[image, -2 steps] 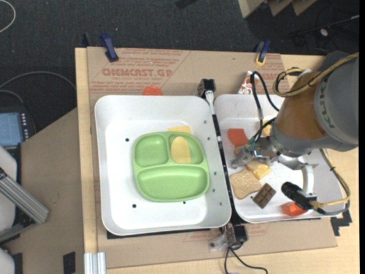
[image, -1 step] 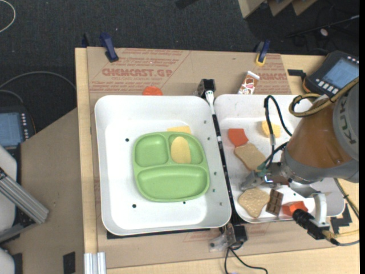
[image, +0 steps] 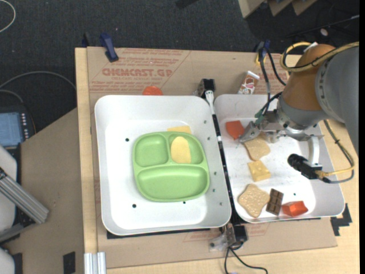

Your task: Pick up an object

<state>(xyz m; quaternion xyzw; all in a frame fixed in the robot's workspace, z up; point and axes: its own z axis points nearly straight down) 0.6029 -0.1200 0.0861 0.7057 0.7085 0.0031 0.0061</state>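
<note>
The toast-shaped piece (image: pixel 257 149) lies in the right bin (image: pixel 333 201), directly below and just beside the gripper (image: pixel 255 131), with the red block (image: pixel 234 129) to its left; gripper opening and hold cannot be determined.

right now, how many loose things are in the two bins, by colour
Red or orange: 2, one block near the gripper, one at the right bin's near edge
Tan: 2, bread piece and cracker
Yellow: 2, cheese and an oval piece on the green tray
Brown: 1, chocolate bar
Green: 1, the tray
Total: 8
</note>
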